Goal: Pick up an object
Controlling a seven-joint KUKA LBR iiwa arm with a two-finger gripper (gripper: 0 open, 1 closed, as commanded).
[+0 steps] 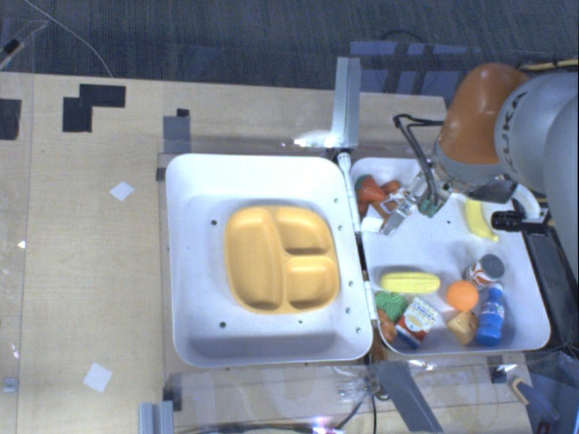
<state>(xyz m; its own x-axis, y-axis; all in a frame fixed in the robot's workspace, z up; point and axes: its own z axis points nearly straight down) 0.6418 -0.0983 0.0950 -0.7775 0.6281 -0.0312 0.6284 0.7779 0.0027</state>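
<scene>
Just left of the gripper (404, 208), an orange-and-red toy (373, 191) lies near the right bin's (520, 269) far-left corner, its shape and long axis too blurred to judge. Nearer the camera lie a corn cob (410, 283), an orange ball (462, 295) and a blue bottle (489, 319), while the left bin (194, 269) holds 1 yellow divided tray (279, 259). Whether the gripper grasps anything, I cannot tell.

The grey arm (534, 125) reaches in from the right, orange band up, its gripper (398, 213) lowered leftward.
</scene>
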